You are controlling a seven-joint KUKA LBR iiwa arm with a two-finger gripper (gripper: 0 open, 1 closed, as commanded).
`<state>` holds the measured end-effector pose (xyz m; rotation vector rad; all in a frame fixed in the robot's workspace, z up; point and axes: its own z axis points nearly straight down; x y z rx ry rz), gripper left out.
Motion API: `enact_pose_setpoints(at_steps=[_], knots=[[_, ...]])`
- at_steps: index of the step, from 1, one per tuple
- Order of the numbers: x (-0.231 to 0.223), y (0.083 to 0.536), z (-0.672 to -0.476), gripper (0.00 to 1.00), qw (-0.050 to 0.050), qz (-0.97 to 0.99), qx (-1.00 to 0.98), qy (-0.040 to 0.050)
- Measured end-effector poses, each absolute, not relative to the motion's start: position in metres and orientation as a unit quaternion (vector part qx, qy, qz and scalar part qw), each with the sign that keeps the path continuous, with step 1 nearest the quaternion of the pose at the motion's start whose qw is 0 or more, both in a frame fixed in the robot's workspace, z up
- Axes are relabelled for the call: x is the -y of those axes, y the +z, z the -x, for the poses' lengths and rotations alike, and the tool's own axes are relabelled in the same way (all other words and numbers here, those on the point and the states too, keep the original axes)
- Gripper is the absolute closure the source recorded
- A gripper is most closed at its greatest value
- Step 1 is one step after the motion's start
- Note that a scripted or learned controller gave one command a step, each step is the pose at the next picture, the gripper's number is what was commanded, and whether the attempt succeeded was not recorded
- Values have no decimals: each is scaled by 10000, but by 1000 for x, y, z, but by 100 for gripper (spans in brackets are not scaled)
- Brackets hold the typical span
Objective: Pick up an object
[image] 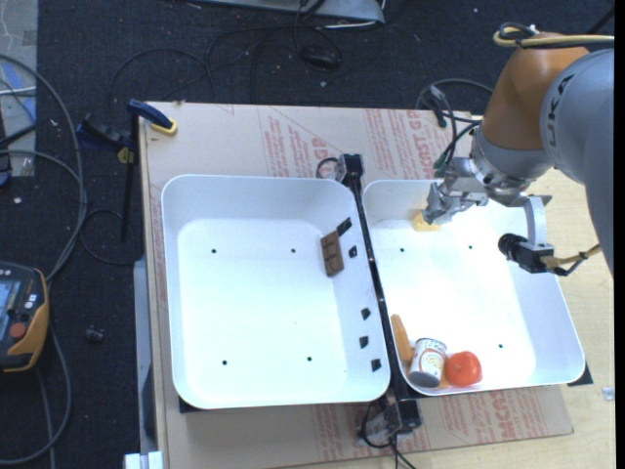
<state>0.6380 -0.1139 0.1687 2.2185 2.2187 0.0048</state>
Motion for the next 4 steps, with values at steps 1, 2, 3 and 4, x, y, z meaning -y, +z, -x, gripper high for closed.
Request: enact_pose_setpoints(at_steps=[1,2,3,4], knots=[[114,203,-639,100,12,-7071,-7071,10],[69,217,-635,100,-1,-7059,-7083,6],[14,228,-627,100,-2,-7053,-7089,8],[-37,219,-629,100,-6,-7055,-7087,2]])
